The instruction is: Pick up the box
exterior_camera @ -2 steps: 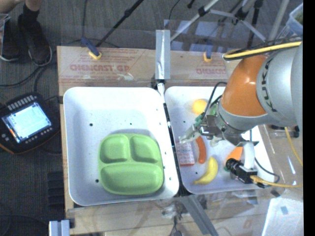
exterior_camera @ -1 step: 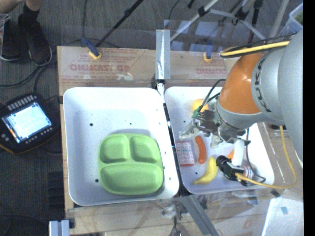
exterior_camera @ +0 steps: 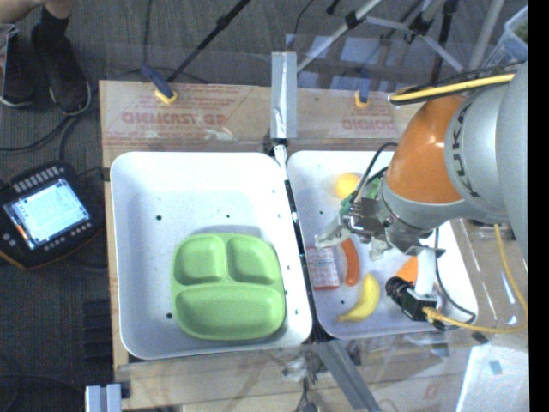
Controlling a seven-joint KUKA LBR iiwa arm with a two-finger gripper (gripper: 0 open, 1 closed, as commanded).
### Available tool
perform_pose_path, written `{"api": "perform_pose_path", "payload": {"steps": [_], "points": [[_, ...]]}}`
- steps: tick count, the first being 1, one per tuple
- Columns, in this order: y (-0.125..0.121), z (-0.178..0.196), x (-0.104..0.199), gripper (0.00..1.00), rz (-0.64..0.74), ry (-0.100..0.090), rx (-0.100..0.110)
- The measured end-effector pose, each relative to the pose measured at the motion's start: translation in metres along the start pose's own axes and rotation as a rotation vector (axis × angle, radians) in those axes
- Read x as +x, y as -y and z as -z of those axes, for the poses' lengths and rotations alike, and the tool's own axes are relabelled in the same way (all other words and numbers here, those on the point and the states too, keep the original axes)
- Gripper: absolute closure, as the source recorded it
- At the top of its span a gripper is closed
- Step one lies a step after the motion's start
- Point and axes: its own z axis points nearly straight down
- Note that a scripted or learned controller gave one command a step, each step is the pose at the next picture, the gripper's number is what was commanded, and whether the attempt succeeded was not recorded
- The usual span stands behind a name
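The box (exterior_camera: 323, 269), a small flat carton with a white and red printed face, lies on the floor of the right bin (exterior_camera: 302, 187), close against that bin's left wall and about midway along it. The hand (exterior_camera: 358, 230) hangs over the same bin just to the right of the box and a little farther from the camera; its dark and metallic parts overlap one another, so whether its grip is apart or together cannot be told, and nothing can be seen clamped in it. The box looks apart from the hand, untouched on the bin floor. Directly right of the box, between it and the space under the hand, lies an orange-red carrot-like piece (exterior_camera: 350, 263), elongated and running roughly parallel to the box. Below that, nearer the camera, a yellow banana (exterior_camera: 364, 300) curves across the bin floor. A yellow lemon-like fruit (exterior_camera: 347, 184) sits toward the far side of the bin, partly behind the cables of the hand, and an orange piece (exterior_camera: 408, 269) shows at the right, partly hidden by the wrist. The arm's orange band (exterior_camera: 425, 157) and grey body cover much of the bin's right half. In the left bin (exterior_camera: 137, 230) rests a green divided tray (exterior_camera: 228, 287) with three compartments, well apart from the box across the shared walls.
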Motion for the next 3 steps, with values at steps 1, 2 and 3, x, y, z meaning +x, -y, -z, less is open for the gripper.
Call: {"api": "perform_pose_path", "payload": {"steps": [1, 2, 3], "points": [[0.004, -0.083, -0.043, 0.00, 0.033, -0.004, -0.018], [0.004, -0.075, -0.041, 1.00, 0.035, -0.007, -0.017], [-0.002, 0.001, 0.029, 1.00, 0.205, -0.001, -0.003]]}}
